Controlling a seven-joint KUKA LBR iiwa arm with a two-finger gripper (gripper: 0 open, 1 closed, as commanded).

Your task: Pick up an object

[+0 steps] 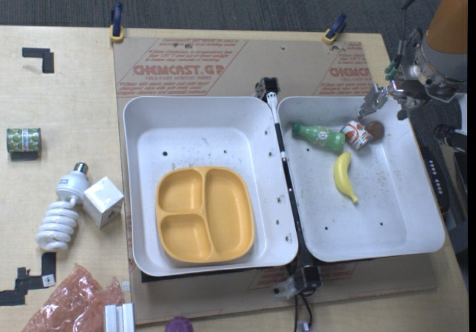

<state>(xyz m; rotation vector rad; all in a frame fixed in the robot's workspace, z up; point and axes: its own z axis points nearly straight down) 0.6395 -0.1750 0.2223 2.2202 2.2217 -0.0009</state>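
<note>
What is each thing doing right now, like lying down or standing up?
Green bottle: lying on its side in the right bin.
Banana: lying flat in the right bin, untouched.
Small can: tipped over beside the bottle's end.
Yellow plate: flat, right way up, in the left bin.
Light bulb: lying on the bench, outside the bins.
Gripper: above the right bin's far edge, holding nothing I can see.
</note>
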